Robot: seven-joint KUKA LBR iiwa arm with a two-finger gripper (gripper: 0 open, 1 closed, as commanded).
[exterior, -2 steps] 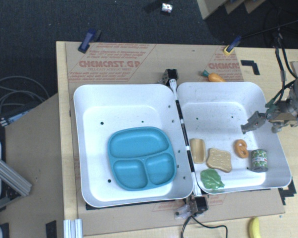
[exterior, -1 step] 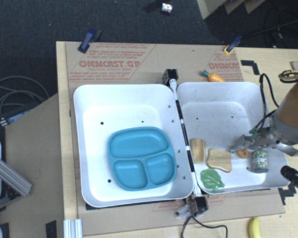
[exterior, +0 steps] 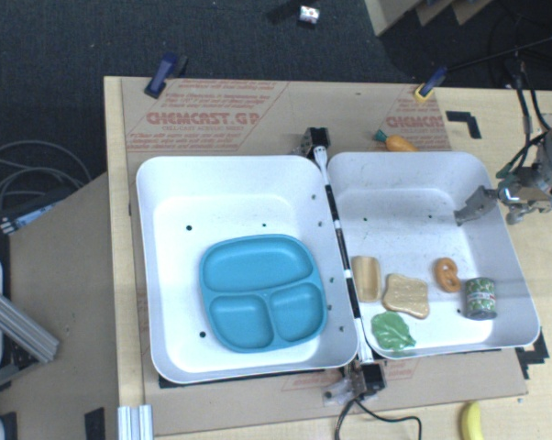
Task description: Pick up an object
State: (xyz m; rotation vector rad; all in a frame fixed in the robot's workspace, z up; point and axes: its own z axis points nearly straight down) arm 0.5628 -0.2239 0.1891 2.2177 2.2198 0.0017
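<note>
White right bin [exterior: 414,186] holding toast [exterior: 407,295], pretzel [exterior: 447,274], can [exterior: 480,298] bunched near front rim, within reach. Pincer [exterior: 473,205] poised over right wall, apart from all; spread or pressed, cannot tell.

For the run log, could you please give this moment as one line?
pincer over right bin edge | nothing held | can, pretzel, toast in bin

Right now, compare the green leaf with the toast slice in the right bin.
The leaf is bright green; the toast is pale tan.
The leaf has a ragged, lobed outline; the toast is squarish with rounded corners.
The leaf lies in the bin's near corner; the toast lies just behind it, farther in.
Both lie flat and look like toy food.
</note>
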